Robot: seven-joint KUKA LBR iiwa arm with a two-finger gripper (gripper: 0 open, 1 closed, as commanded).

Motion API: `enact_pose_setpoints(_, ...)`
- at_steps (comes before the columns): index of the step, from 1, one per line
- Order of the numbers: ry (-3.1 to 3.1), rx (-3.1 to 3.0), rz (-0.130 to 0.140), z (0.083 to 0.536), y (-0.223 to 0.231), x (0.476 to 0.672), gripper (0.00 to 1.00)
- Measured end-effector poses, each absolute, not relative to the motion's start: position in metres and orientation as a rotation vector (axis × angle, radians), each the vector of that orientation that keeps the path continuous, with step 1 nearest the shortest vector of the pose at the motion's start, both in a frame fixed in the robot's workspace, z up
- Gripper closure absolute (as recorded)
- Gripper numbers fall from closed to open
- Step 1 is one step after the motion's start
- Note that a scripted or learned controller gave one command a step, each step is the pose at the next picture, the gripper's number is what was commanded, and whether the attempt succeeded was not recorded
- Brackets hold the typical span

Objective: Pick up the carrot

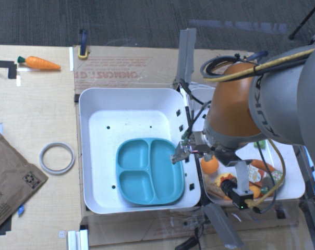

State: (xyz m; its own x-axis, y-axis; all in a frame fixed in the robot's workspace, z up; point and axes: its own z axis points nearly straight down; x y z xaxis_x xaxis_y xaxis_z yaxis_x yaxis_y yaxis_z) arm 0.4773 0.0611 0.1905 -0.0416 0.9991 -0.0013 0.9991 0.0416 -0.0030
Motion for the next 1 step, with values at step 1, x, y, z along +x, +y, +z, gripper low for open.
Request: enact_pose_setpoints(1,-2.464,-1.951,0.003,0.2389,-0.0059,0.4934,0.0)
